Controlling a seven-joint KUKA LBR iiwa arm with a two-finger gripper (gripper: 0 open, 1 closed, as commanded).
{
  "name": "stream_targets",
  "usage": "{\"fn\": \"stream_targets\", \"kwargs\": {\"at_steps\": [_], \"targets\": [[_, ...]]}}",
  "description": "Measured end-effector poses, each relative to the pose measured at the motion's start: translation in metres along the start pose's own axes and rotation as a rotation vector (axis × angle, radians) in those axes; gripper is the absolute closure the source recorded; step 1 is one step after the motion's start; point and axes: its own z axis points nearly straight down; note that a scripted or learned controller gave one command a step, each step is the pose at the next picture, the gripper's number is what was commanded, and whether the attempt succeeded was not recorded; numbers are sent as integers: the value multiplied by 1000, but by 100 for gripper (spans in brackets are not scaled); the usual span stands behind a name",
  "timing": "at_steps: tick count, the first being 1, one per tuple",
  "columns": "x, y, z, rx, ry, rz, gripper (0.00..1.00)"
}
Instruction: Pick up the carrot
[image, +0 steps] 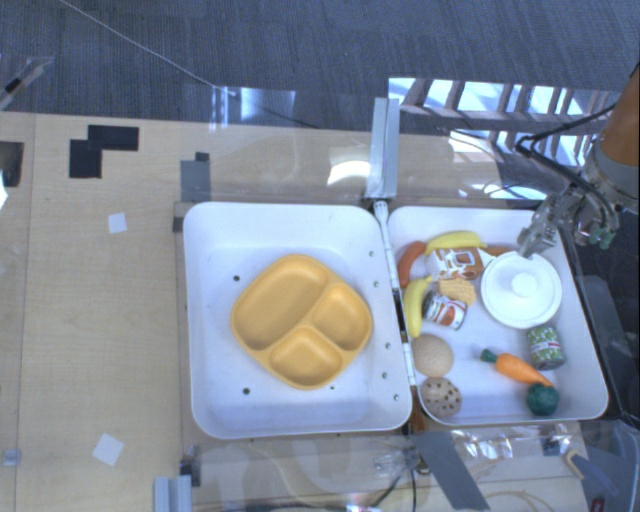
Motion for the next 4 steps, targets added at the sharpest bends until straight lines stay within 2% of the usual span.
{"fn": "stream_targets", "kwargs": {"at_steps": [1,2,3,4], "targets": [[-25,-10,13,0,-3,44,100],[75,-54,-38,1,-5,-74,100],[-9,1,-2,-1,-1,-140,100],[78,-27,-33,0,-4,-143,100]]}}
